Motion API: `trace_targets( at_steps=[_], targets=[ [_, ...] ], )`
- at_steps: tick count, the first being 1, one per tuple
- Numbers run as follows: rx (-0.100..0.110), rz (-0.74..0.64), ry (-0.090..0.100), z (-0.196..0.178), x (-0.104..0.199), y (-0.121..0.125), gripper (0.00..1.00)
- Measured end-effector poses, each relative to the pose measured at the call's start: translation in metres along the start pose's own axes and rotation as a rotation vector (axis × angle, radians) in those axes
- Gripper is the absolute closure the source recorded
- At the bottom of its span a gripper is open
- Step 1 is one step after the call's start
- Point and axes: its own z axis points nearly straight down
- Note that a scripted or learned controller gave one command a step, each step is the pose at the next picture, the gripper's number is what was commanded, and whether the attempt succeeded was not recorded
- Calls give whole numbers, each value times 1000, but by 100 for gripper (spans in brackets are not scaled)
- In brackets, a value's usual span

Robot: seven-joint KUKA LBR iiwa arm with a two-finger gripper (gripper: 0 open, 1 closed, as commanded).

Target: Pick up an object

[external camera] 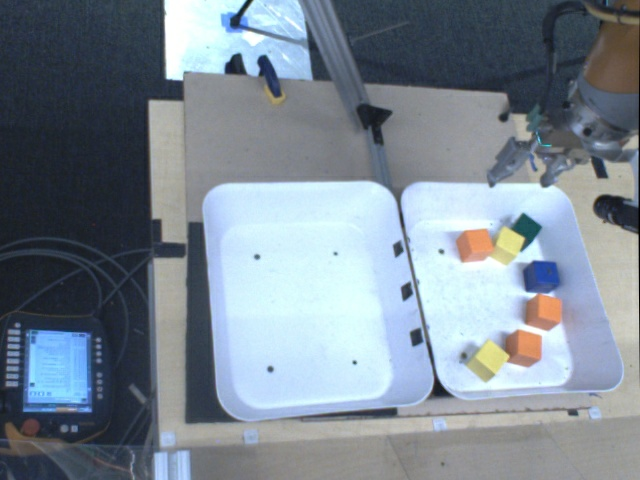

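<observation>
Several coloured blocks lie in the right bin (440,368): an orange block (474,244), a yellow block (508,244) touching a green block (527,229), a blue block (541,275), a second orange block (544,311), a third orange block (523,347) and a second yellow block (488,359). My gripper (528,164) hangs above the bin's far edge, up and to the right of the blocks. Its fingers (503,164) are spread apart with nothing between them.
The left bin (300,298) sits beside the right one. A grey pole (335,48) slants down to the gap between the bins at the back. A teach pendant (55,368) with cables lies at the lower left, off the bench.
</observation>
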Motion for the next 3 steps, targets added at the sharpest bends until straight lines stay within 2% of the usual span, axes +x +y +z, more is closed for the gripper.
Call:
trace_targets(
  at_steps=[1, 3],
  targets=[
    [0, 0, 0, 0, 0, 0, 0],
    [5, 4, 0, 107, -4, -12, 0]
  ],
)
